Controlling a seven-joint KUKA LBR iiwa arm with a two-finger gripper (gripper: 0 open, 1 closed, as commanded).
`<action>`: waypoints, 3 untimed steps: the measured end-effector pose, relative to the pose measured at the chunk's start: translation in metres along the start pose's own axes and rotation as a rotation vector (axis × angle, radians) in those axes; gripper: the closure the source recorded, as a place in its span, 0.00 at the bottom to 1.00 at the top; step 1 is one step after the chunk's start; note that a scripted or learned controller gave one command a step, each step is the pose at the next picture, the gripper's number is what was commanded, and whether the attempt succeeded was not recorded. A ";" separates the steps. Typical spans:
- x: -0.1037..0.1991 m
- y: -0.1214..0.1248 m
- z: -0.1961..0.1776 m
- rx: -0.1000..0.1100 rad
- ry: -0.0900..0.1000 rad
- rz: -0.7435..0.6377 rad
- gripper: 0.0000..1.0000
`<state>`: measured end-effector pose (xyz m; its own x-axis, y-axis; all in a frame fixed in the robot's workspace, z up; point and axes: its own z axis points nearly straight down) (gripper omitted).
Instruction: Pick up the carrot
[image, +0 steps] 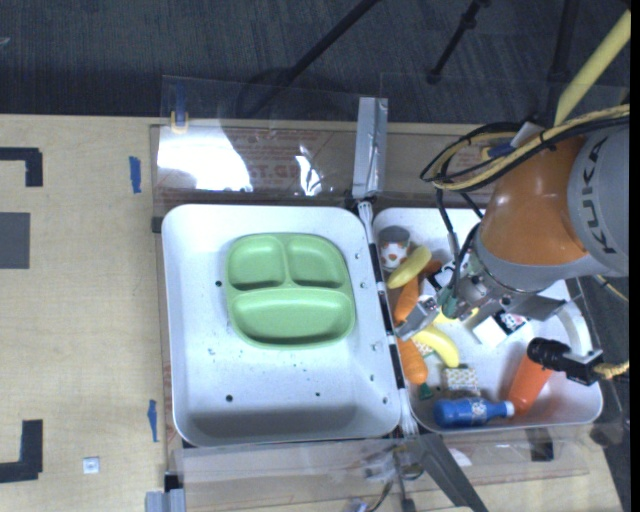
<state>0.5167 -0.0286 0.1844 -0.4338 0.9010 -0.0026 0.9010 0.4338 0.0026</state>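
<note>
The carrot (412, 361) lay in the right bin (585, 405) against its left wall, just left of a banana (441, 346). The pincer (447, 303) hung low above the clutter beyond it, beside what seemed to be a second orange piece (406, 297); whether it was apart or together could not be told. A green divided plate (291, 288) sat in the left bin (190, 330).

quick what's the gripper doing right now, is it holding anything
Gripper: low in the right bin over the toys; grip cannot be told.
</note>
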 end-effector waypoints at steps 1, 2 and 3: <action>0.008 0.025 0.000 0.000 0.001 0.033 0.00; 0.029 -0.028 0.000 0.004 0.004 0.084 0.00; 0.029 -0.028 0.000 0.004 0.004 0.085 0.00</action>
<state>0.4792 -0.0144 0.1840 -0.3556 0.9346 0.0011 0.9346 0.3556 -0.0015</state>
